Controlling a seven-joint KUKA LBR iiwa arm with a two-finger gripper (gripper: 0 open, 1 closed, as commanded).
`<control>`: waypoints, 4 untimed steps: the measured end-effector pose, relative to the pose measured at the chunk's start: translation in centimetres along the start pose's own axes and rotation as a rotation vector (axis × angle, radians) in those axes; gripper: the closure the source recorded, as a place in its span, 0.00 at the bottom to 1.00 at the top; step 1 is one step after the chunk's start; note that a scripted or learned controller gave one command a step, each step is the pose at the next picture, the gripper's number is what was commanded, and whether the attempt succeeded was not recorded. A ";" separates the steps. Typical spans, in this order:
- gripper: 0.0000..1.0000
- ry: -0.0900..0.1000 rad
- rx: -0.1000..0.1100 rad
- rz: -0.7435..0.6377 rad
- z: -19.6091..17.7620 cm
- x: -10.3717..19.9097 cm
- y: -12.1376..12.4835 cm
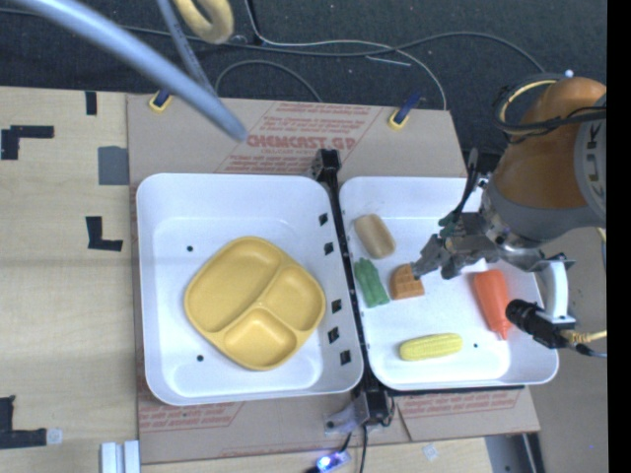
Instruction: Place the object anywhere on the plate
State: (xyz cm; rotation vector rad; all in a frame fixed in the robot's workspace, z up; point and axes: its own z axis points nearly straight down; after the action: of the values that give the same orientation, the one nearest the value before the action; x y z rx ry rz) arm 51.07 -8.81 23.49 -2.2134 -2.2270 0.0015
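You had the gripper (426, 264), its opening not discernible, poised at the brown block (405, 283) mid-right bin (513, 368), pre-grasp; next, secure it and carry to the yellow plate (254, 302).

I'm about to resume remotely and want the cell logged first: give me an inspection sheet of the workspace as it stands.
Surface: two white bins side by side, left bin and right bin, on a cardboard sheet.
Job's things: yellow plate with three compartments in the left bin, nothing on it. Which object is the target cannot be told.
Clutter: in the right bin, tan piece, green piece, brown block, orange carrot, corn cob.
Grippers: gripper low over the right bin, beside the brown block; grip cannot be judged.
Cables: black cables looping behind the bins.
Surroundings: dark floor beyond the bench.
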 end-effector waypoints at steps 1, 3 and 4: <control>1.00 0.000 -0.001 -0.001 -0.6 5.1 1.6; 1.00 0.000 0.000 0.000 2.0 16.3 3.4; 1.00 -0.001 -0.001 0.002 1.8 20.3 5.3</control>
State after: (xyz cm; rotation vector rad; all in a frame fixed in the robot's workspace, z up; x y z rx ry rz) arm 56.28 11.50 21.68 -2.2166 -2.2251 0.0012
